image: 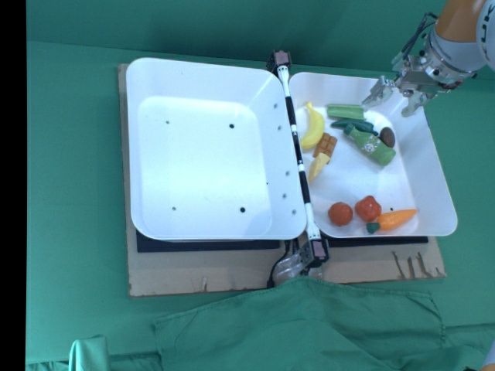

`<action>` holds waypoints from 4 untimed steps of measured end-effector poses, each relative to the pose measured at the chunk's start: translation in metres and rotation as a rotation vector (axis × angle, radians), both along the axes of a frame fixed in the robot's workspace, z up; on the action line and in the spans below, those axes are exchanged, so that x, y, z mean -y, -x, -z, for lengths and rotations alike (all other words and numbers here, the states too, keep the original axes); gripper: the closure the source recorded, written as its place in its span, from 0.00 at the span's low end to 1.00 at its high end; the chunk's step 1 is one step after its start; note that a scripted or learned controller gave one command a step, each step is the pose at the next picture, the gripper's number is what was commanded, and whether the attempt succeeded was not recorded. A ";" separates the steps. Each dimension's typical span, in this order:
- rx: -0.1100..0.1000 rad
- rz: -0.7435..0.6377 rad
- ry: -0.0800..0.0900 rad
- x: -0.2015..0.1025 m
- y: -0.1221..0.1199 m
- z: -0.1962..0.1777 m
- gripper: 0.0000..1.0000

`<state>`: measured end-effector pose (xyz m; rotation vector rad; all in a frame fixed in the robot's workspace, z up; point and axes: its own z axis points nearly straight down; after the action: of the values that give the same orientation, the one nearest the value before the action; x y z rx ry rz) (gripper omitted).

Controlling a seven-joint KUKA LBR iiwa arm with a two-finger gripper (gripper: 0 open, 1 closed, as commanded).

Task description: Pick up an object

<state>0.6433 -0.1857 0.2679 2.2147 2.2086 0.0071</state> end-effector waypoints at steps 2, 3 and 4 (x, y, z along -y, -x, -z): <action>-0.007 0.000 -0.003 -0.002 0.003 0.001 0.00; -0.007 0.000 -0.003 -0.002 0.003 0.001 0.00; -0.007 0.000 -0.003 -0.002 0.003 0.001 0.00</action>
<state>0.6403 -0.1841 0.2665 2.2201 2.2131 0.0018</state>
